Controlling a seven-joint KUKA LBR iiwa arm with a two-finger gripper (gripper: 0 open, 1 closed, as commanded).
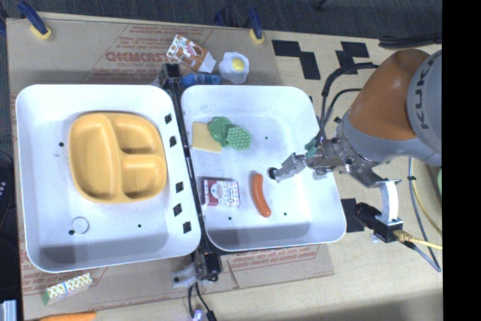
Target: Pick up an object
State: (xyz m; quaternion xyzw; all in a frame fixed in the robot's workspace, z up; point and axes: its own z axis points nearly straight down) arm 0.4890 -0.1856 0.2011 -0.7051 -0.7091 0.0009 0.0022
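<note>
The right bin (301, 105) holds an orange sausage (261, 195), a small red and white packet (221, 192), a yellow cheese wedge (205, 137) and a green leafy toy (228, 133). My gripper (283, 171) hangs over the right part of this bin, just up and right of the sausage. Nothing shows between its fingers. The grey arm with its orange band (383, 105) reaches in from the right.
The left bin (37, 162) holds a yellow divided tray (118, 155). Behind the bins lie a small carton (184, 52), a blue item (200, 79) and a white and yellow egg toy (235, 66). A wrapped item (68, 288) lies at the front left.
</note>
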